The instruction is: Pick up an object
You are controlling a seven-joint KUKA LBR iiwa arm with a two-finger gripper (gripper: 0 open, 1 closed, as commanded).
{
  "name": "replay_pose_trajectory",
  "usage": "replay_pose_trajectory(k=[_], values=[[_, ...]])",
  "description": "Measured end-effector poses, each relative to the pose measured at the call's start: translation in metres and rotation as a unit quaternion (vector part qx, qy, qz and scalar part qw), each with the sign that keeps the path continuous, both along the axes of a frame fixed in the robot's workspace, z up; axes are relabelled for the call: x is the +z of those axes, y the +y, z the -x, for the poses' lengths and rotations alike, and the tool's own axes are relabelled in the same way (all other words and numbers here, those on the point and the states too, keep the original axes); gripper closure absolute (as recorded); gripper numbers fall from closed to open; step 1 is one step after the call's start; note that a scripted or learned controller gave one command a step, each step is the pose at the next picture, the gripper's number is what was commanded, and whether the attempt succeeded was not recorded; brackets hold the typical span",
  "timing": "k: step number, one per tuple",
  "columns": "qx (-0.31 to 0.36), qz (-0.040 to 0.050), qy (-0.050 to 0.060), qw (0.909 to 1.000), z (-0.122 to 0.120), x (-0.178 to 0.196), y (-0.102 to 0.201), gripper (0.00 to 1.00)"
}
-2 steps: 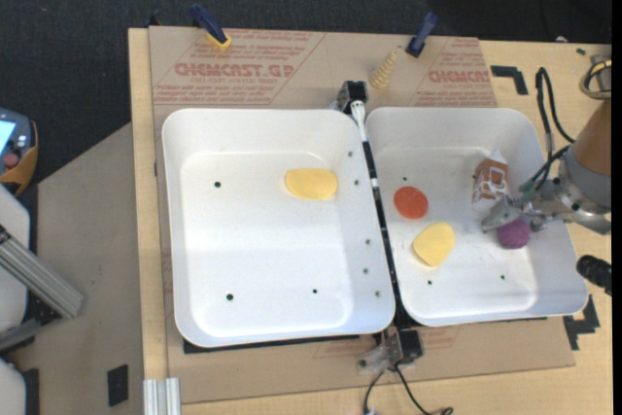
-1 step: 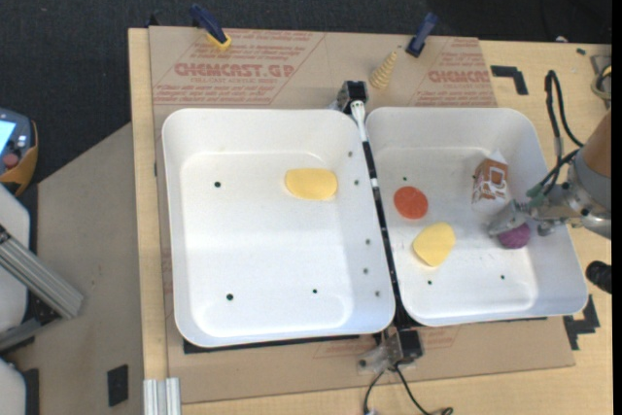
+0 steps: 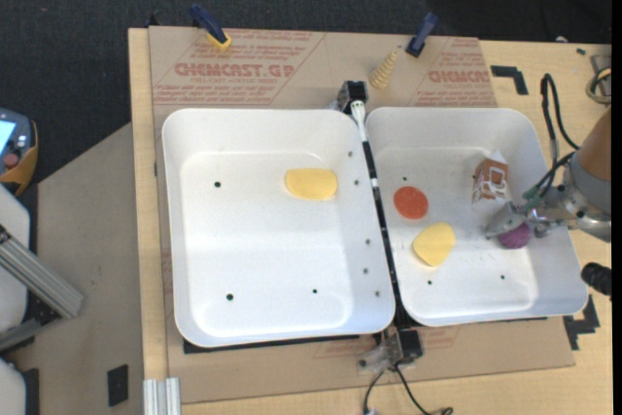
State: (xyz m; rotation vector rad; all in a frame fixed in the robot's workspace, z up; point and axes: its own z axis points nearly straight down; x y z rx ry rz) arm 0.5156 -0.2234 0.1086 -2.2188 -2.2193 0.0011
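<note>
Cable clip: a small dark clip [image 3: 400, 345] sits at the near edge of the worktop [image 3: 292, 53], at the foot of the seam between the two bins, with a thin cable trailing off toward the bottom of the view.
End effector: the end effector [image 3: 515, 224] is low inside the right bin [image 3: 457, 306], close to that bin's right wall, reaching in from the right on the grey arm [image 3: 593, 180].
End effector state: its fingers are too small and blurred to judge, so I cannot tell whether they are apart or together.
Purple object: a small purple object [image 3: 515, 235] lies right at the tip of the end effector, touching or nearly touching it; whether it sits between the fingers cannot be made out.
Orange and white packet: an orange and white packet [image 3: 489, 180] stands just behind the end effector, toward the back of the right bin.
Yellow piece, right bin: a yellow piece [image 3: 433, 245] lies left of the end effector, near the middle of the bin floor.
Red disc: a red disc [image 3: 411, 202] lies just behind that yellow piece, near the bin's left wall.
Left bin: the left bin [image 3: 194, 306] holds a second yellow piece [image 3: 311, 184] near its back right part, well apart from the end effector.
Clamps: two blue clamps [image 3: 210, 26] grip the far edge of the worktop.
</note>
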Motion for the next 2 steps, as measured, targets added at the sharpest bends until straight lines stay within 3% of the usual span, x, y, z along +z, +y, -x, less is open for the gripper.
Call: replay_pose_trajectory(k=[2], values=[[0.002, -0.0034, 0.0, 1.0, -0.001, -0.024, 0.004, 0.0]])
